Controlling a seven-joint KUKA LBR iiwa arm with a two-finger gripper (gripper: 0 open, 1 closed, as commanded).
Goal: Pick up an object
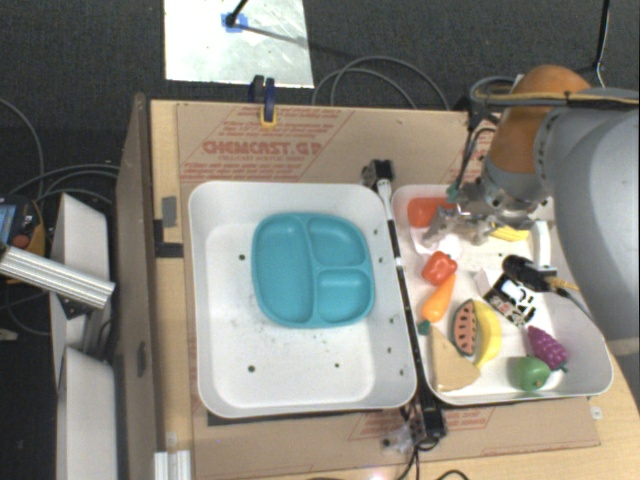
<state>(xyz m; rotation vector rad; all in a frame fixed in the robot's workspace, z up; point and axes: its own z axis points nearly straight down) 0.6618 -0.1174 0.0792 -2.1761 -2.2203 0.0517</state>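
Note:
My gripper (458,230) hangs low over the back of the right bin (590,363), open, with bare bin floor between its fingers. A red toy (424,210) lies just to its left and a small yellow piece (511,234) just to its right. In front of it lie a red pepper (438,266) and an orange carrot (437,301). Nearer the front are a watermelon slice (463,328), a banana (489,334), a tan wedge (450,366), a green fruit (530,373), a purple fruit (546,347) and a black-and-white object (514,292).
The left bin (225,368) holds a teal divided plate (312,270). The bins' shared rim (397,268) runs between them. The grey arm (590,178) covers the right bin's far right side. Cables and a metal bar (55,276) lie off the bench to the left.

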